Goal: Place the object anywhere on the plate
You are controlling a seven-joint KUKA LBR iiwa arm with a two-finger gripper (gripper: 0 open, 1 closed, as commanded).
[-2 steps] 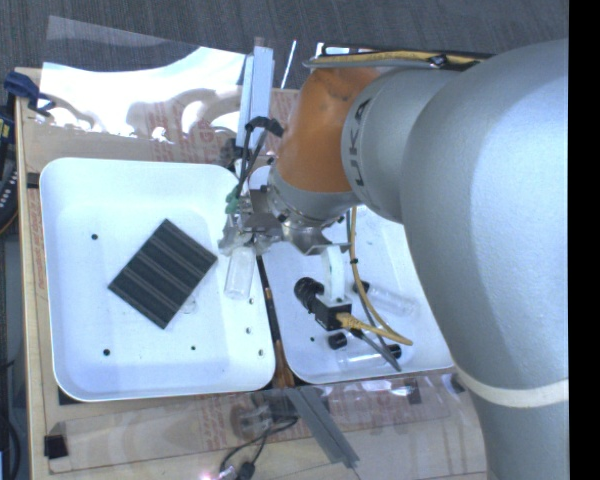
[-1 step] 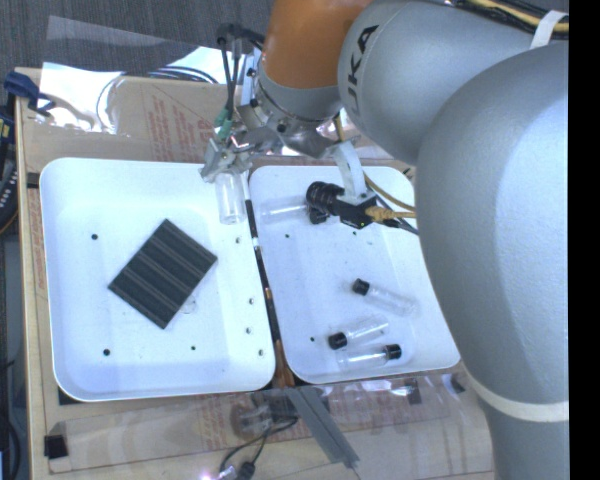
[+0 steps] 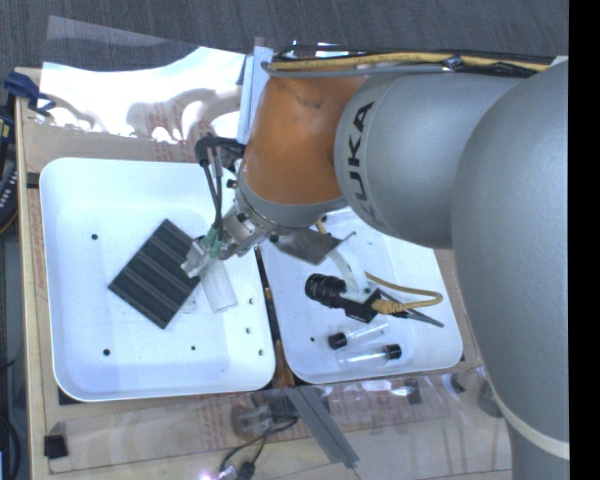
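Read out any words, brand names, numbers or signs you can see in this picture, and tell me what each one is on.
"UKA": on the grey arm, just past its orange band; these are the visible letters of the brand name, and the first letter is hidden.
No other text can be read. The dark ribbed plate in the left bin bears no lettering, and the small items in the right bin are too small to tell.

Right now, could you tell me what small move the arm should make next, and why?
Probably lower the gripper slightly. It hovers at the right edge of the dark ribbed plate in the left bin, with a clear object just beside that edge.
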